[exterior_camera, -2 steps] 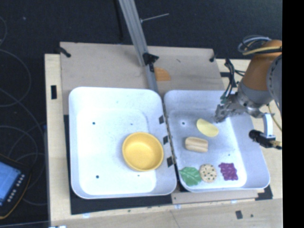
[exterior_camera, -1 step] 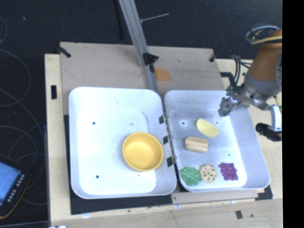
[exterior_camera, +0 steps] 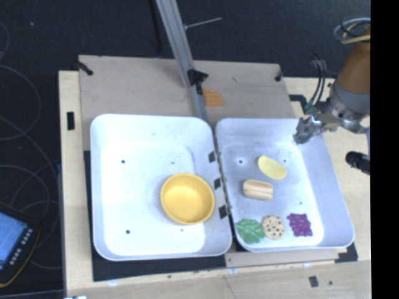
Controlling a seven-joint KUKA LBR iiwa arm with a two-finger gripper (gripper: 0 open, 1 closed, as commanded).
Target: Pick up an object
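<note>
The gripper hangs over the top right rim of the right bin, and whether it is released or clenched I cannot tell; nothing shows in its grasp. The candidates lie lower in that bin, spread apart so each can likely be taken alone: a yellow chip-like piece, a bread roll, a green leaf, a cookie and purple grapes. A yellow bowl sits alone in the left bin.

A grey metal post slants across the surface at 12 o'clock; a blue-screened handheld device lies at 8 o'clock.
</note>
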